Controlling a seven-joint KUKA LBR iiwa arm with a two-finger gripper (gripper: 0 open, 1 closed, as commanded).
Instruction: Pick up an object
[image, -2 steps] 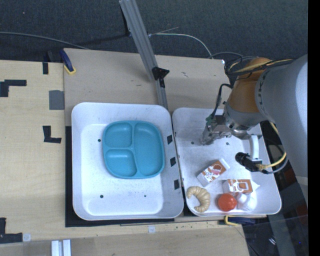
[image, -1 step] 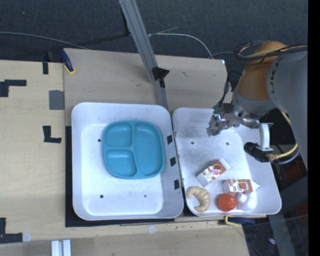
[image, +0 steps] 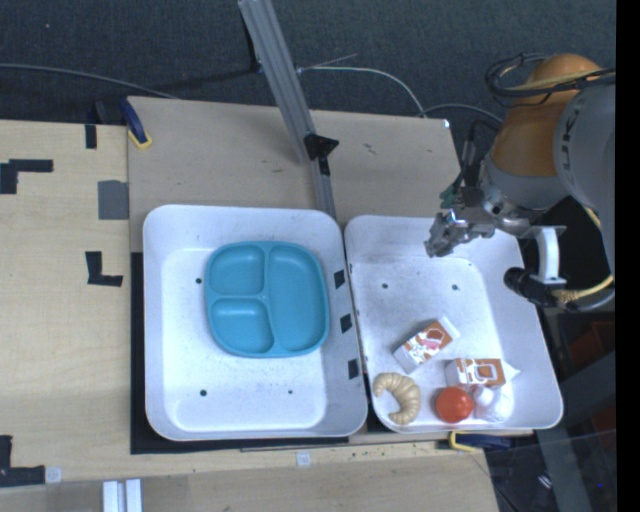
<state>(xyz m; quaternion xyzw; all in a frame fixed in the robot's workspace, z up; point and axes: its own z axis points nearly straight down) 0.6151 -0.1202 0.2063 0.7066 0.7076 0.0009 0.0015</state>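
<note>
A: Over the far edge of the right bin (image: 520, 300), the gripper (image: 443, 238) hangs with nothing in it. Open or shut? Too small and dark, I cannot tell.

B: Step in hand?

A: Approach, I'd judge. No pick yet. All the objects lie well apart from the gripper, toward the near end of the same bin.

B: Which things?

A: Closest to the gripper: a small packet (image: 425, 344), white with a red-orange print, lying flat and turned at a slant. Beyond it, near the front wall, a croissant (image: 400, 396), tan and curved. Just beside that, a red ball (image: 454, 404), could be a tomato. Touching or nearly touching the ball, a second white and orange carton (image: 481, 373) with something white and crumpled under it, unclear what.

B: Next move?

A: My guess: travel toward the near end, centre over one item, then descend. The packet stands clear of the others, so it looks like the easiest target. The ball and carton crowd each other; fingers could nudge one while closing on the other.

B: Left bin?

A: Farther off to the gripper's side, it holds a blue divided plate (image: 267, 299). Also pickable, but flat and wide.
</note>
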